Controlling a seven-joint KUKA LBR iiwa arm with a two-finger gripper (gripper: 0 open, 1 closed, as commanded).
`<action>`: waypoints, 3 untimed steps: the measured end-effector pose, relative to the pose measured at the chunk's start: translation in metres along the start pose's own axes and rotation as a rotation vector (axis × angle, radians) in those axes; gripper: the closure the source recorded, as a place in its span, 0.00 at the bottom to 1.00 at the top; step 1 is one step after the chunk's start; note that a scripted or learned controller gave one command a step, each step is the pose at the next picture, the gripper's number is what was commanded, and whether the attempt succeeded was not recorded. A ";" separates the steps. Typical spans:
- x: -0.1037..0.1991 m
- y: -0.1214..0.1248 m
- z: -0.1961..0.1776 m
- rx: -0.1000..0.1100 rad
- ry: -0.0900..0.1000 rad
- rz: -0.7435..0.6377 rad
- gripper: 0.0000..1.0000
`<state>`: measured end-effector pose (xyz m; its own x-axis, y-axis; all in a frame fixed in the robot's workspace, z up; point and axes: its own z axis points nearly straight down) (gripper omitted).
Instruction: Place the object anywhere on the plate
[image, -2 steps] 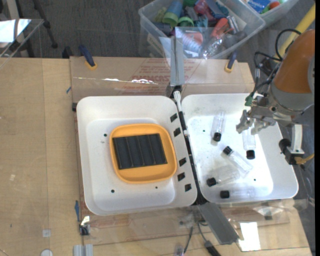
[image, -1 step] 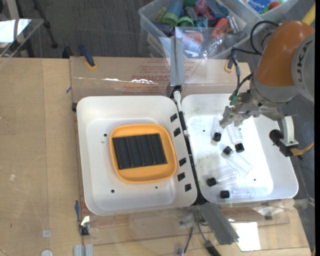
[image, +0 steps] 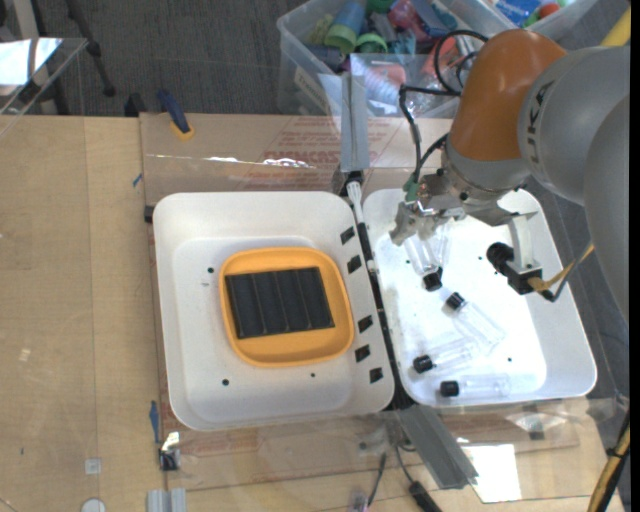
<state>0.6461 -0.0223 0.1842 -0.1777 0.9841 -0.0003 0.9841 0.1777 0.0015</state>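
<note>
Camera view shows the hand (image: 420, 228) low over the right bin's (image: 570, 370) far-left corner, fingers narrowly apart around a clear vial (image: 428, 262). An orange plate (image: 287, 303) sits mid left bin (image: 190, 300). No writing is legible.

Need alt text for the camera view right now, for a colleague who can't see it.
The gripper hangs over the right bin, above clear vials with black caps. The left bin holds an orange plate with a dark ribbed centre.

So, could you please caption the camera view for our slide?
Gripper over the right bin of clear vials; orange plate waits in the left bin.
</note>
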 end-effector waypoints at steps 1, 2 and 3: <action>0.026 0.022 -0.017 -0.001 -0.001 -0.094 1.00; 0.075 -0.003 0.000 0.004 0.002 -0.320 1.00; 0.114 -0.034 0.000 0.003 0.002 -0.474 1.00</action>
<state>0.5929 0.0838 0.1845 -0.6069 0.7948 0.0022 0.7948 0.6069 -0.0014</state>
